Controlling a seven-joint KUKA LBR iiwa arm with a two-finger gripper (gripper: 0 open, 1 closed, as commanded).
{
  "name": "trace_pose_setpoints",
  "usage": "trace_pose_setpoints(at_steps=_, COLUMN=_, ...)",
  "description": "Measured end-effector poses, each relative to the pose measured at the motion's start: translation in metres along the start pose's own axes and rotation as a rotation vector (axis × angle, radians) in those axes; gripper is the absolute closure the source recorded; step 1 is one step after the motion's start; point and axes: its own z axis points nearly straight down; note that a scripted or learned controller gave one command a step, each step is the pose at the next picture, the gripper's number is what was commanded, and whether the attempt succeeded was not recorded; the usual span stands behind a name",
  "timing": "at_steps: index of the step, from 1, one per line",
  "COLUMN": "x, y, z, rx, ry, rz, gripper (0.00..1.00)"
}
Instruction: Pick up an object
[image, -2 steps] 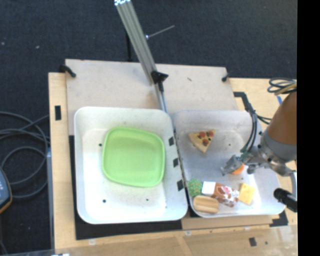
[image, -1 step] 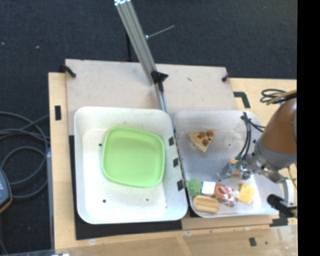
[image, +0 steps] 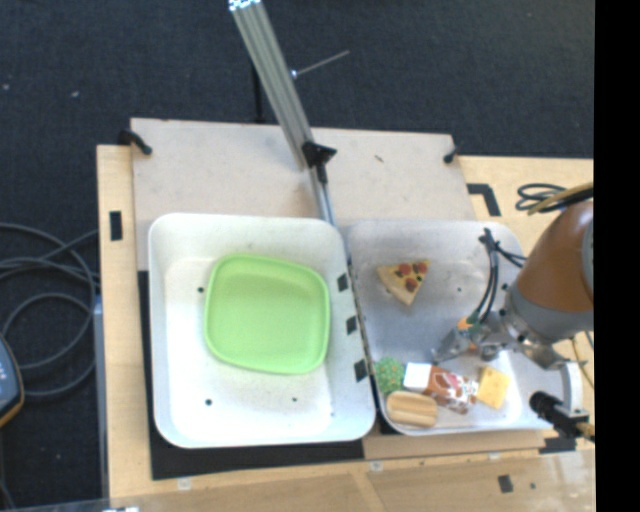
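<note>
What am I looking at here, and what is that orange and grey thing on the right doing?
You are looking down at a slant from one camera fixed above a bench. The orange and grey thing is a robot arm reaching in from the right. Its job is to pick up an object. At its tip is a pincer, low over the right bin; the picture is too small to show whether it is open or holds anything.

Two shallow white bins sit side by side. The left bin holds a green plate. The right bin holds toy food: a pizza slice near the back, and at the front a green piece, a bread roll, a red and white item and a yellow wedge.
</note>
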Motion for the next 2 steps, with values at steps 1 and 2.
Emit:
trace_pose_setpoints(at_steps=1, x=-0.001, y=0.001, z=-0.012, rx=-0.003, ry=-0.001, rz=0.002, gripper=1.0)
trace_pose_setpoints(at_steps=2, x=-0.001, y=0.001, z=-0.054, rx=-0.003, ry=0.0, rz=-0.001, gripper=1.0)
